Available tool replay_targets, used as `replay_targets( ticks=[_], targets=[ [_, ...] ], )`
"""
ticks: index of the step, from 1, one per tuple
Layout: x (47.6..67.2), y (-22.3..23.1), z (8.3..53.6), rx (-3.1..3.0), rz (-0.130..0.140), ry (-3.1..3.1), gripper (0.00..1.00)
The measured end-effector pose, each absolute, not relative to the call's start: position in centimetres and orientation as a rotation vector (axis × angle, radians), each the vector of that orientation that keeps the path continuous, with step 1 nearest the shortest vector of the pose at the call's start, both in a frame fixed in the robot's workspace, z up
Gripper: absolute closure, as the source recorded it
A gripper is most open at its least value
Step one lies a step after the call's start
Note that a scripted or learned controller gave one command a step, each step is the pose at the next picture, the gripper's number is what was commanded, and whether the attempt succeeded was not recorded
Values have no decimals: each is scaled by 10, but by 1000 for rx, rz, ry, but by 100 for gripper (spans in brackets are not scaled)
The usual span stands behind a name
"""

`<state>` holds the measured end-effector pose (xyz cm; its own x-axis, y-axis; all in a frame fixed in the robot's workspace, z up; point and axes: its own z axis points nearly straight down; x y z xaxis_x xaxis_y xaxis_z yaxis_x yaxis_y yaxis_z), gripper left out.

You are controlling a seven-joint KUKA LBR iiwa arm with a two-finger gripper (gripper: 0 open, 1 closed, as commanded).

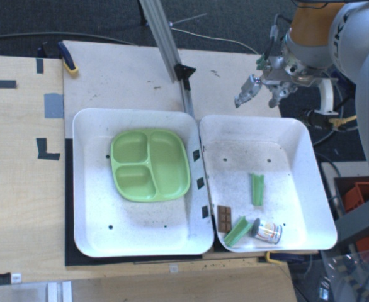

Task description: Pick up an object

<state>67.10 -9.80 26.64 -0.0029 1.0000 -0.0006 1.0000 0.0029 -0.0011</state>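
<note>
**Arm above the far edge of the right bin, objects lying at its near end**

Pale wooden bench top (21,168) with grey tape marks carries two shallow white bins side by side on a dark mat. Inside the left white bin (90,231) lies a light green plastic plate with three compartments (150,165), flat on the floor. Within the right white bin (298,168), a short green stick (257,189) rests near the middle, well apart from the plate. At the near edge sit a small brown chocolate-like block (224,218), a second green wedge-shaped piece (237,231) just beside it, and a small jar lying on its side with a white label (267,232) touching or nearly touching the wedge. The grey arm's two-finger gripper (252,92) hangs above the bench just past the right bin's far rim, its fingers spread apart with nothing between them. A slanted grey metal rail (162,33) crosses the bench behind the bins.
</note>
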Motion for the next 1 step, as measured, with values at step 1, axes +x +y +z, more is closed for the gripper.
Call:
replay_targets(
  ticks=[1],
  targets=[
    [671,-98,266,-2218,2,-2224,0]
  ],
)
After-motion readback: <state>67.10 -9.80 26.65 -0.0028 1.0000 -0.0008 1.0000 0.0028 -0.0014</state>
